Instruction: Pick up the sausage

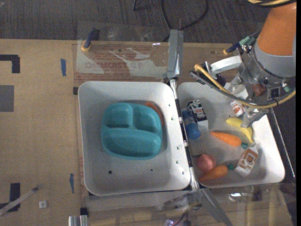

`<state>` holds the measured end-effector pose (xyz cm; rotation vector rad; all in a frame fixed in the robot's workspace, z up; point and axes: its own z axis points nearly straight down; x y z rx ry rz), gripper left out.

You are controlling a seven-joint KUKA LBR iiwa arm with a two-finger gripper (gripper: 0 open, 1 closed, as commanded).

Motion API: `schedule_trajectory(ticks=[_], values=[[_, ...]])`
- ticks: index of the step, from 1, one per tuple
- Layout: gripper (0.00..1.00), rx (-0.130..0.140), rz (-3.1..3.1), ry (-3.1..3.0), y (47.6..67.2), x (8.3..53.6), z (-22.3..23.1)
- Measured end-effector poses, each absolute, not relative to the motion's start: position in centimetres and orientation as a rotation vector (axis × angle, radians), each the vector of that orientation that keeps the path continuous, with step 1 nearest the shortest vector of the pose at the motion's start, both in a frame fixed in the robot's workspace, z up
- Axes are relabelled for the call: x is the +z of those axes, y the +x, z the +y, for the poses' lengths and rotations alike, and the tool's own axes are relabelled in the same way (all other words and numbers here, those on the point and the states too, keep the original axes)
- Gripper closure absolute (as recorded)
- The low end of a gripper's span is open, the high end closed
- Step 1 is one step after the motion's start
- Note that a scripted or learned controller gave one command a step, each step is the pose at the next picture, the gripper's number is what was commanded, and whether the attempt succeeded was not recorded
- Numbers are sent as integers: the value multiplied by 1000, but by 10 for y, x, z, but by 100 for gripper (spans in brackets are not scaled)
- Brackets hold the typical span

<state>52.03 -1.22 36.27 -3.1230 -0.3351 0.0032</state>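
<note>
Arm [277, 36] w/ orange band low over right bin [277, 173], gripper [251, 119] near banana [241, 126]; finger state unclear.

Sausage [154, 107]: reddish-brown; I see only a sliver of it, behind far right rim of teal plate [131, 131], left bin [92, 140].

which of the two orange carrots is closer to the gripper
The orange toy carrot lying mid-bin beside the yellow banana is closer to the gripper; the other orange carrot lies at the bin's near edge by the pink ball.
</note>
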Motion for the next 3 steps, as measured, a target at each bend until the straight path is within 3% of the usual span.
schedule_trajectory(ticks=[1,2,3], values=[[0,10,-516,-3097,479,299,35],[0,-3,-309,-3128,480,435,43],[0,2,-306,-3128,480,306,114]])
